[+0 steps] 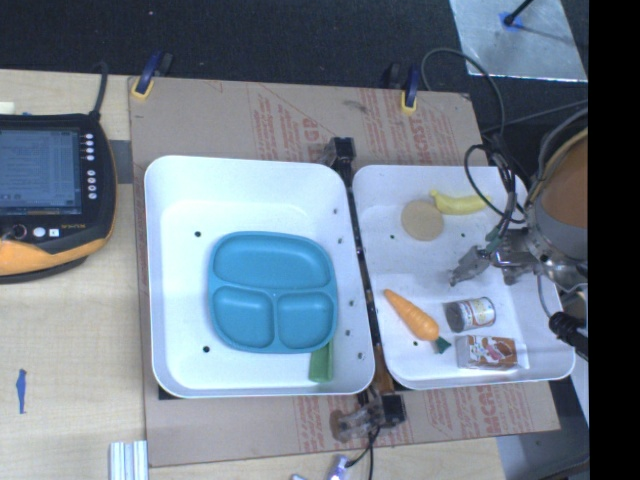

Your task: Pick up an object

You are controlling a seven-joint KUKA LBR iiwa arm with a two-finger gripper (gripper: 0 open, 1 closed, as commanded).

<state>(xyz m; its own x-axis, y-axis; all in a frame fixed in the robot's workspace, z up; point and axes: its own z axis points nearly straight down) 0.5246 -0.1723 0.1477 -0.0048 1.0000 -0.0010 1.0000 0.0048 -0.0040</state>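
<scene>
The right bin holds a toy carrot, a small can on its side, a flat brown packet, a tan disc and a yellow banana. My gripper reaches in from the right at the bin's right side. Its fingers hang above bare bin floor, just above the can and right of the disc. Nothing sits between them.
The left bin holds a blue divided plate and a green piece at its front rim. A teach pendant lies left of the bins. Cables loop behind the right bin.
</scene>
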